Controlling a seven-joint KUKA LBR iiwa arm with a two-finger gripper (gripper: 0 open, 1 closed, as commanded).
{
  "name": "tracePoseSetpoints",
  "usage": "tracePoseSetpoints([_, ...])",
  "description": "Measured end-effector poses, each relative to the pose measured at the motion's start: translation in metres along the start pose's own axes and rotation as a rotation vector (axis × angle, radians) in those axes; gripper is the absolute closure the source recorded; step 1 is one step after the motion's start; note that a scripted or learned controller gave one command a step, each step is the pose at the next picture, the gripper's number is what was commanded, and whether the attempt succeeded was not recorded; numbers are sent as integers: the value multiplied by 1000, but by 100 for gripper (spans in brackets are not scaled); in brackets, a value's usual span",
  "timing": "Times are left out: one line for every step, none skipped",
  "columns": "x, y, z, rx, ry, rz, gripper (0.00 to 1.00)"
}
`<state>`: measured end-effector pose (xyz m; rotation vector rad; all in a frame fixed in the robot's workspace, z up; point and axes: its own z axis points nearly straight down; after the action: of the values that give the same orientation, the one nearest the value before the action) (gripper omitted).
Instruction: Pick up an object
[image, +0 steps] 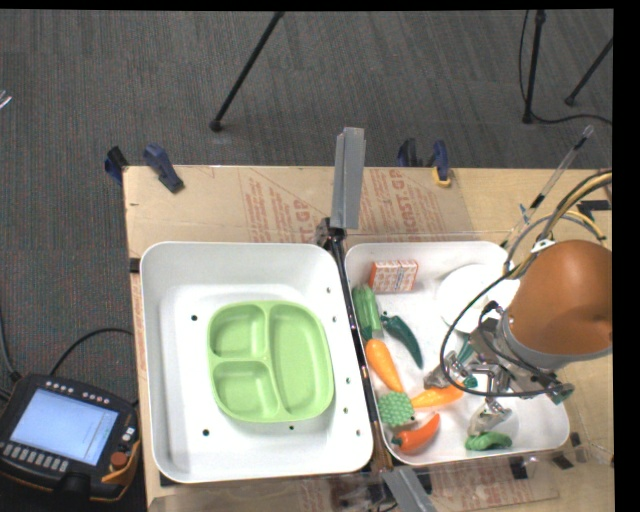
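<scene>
Arm: grey, with its orange band (565, 295) bulking large over the right side of the right bin (455, 250).
Pincer: the pincer (478, 385) hangs low inside the right bin, a metal cluster just right of the toy food; whether it is released or clenched I cannot tell, and nothing is plainly seen between its tips.
Nearest things: an orange piece (437, 397) lies touching or just under the pincer's left side; a small green piece (488, 441) lies just below it near the bin's front rim.
Toy food along the bin's left wall: a green cucumber (366, 310) at the back, a carrot (383, 364) in front of it, a knobbly green piece (395, 409) next, then a red-orange pepper (420, 432) at the front.
Dark green pepper (404, 335): just right of the cucumber, between it and the pincer.
Orange box (394, 275): at the back of the right bin, well apart from the pincer.
White round plate (465, 285): at the back right, partly hidden by cables and the arm.
Left bin (170, 290): carries a green divided tray (270, 361) with three compartments, lying flat in the middle.
Bench (250, 200): brown board under both bins, blue clamps (160, 165) at its back edge.
Floor: a handheld control pad (65, 430) at lower left.
</scene>
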<state>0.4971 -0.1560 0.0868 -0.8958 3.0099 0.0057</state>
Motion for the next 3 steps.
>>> tracePoseSetpoints([-5, 29, 1, -2, 2, -74, 0])
tracePoseSetpoints([-40, 68, 1, -2, 3, -95, 0])
tracePoseSetpoints([-34, 67, 1, -2, 4, -140, 0])
